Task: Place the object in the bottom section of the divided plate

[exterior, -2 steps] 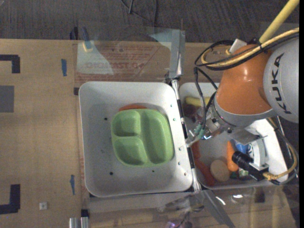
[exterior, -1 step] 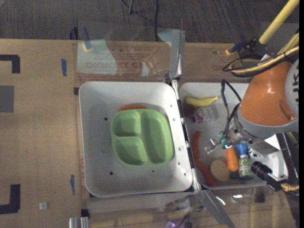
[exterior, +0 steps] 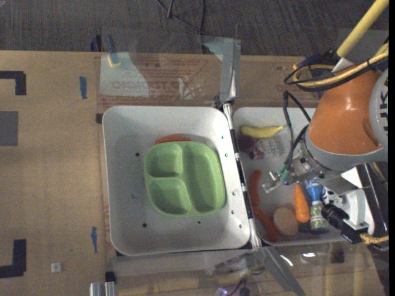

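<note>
A green divided plate (exterior: pixel 185 179) lies in the left white bin (exterior: pixel 123 165), with two small sections on its left and one long section on its right; nothing rests in any of them. A red-orange thing (exterior: pixel 175 139) peeks out from behind the plate's far rim. My gripper (exterior: pixel 279 179) hangs over the right bin (exterior: pixel 296 119), above its middle, beside a red sausage-like piece (exterior: pixel 255 187). The grey and orange wrist covers most of the gripper, and nothing shows in its grasp.
The right bin holds a yellow banana (exterior: pixel 261 130), a dark packet (exterior: pixel 262 147), an orange carrot (exterior: pixel 301 205), a round tan disc (exterior: pixel 286 221), a second red piece (exterior: pixel 266 224) and a small blue-capped bottle (exterior: pixel 316 202). A metal divider (exterior: pixel 237 165) separates the bins.
</note>
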Controlling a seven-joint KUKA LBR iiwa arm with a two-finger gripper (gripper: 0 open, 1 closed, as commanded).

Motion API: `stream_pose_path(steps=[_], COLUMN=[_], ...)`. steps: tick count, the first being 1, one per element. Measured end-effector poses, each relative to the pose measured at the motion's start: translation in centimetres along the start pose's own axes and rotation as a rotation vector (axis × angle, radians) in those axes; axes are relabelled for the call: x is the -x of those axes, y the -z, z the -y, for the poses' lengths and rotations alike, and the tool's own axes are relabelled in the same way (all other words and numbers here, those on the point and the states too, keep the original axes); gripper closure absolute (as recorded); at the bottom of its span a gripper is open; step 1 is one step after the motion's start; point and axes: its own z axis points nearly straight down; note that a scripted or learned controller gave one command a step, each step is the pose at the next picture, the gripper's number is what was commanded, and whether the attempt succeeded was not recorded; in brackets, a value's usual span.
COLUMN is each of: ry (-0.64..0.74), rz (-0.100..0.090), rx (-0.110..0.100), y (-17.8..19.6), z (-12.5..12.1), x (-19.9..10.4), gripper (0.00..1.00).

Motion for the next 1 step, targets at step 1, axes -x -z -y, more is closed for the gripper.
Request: stream_pose_path(steps=[1], ry=[0.011], rz=[-0.002], rx=[-0.003], y=[-3.27], z=[-0.36], x=[2.09], gripper=[1.0])
